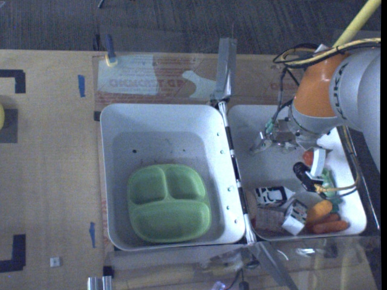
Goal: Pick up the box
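Sitting in the left bin (115,125), lower centre of the frame, a green divided tray (169,203) is taking no part. Moving right, the box (271,196), black and white, is lying untouched among clutter at the right bin's (242,122) lower edge. Above it the gripper (273,139) is hovering, holding nothing; open or closed, I cannot tell. The pickup is looking unstarted.

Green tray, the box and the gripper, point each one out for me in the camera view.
green tray (169,203): camera view, on its middle divider, left bin.
box (271,195): camera view, on its black-and-white top face, right bin.
gripper (275,136): camera view, at its tip, above the right bin.
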Tool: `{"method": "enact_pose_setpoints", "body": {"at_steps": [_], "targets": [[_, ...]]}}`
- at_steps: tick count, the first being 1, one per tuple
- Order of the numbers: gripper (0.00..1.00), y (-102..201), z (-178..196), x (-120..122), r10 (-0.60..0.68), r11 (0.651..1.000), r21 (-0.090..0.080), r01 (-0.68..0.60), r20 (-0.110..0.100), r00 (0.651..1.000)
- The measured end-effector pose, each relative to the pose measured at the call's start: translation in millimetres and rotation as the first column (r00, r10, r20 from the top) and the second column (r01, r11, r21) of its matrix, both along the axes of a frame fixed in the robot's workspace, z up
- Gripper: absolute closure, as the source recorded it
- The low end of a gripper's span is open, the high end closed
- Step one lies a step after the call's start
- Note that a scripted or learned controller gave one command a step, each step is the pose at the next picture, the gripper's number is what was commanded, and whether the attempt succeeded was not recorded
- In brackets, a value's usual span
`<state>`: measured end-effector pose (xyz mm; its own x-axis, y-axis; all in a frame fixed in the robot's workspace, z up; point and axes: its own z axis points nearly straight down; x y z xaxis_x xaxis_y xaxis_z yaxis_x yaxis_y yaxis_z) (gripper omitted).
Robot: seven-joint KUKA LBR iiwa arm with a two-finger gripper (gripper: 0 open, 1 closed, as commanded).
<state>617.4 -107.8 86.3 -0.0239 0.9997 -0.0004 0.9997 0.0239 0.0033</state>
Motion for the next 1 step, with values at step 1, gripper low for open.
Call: {"method": "enact_pose_setpoints", "body": {"at_steps": [1], "targets": [[0.0,4.4,-0.2,3.5,-0.208,0.978,0.0,0.208,0.001,0.978]]}}
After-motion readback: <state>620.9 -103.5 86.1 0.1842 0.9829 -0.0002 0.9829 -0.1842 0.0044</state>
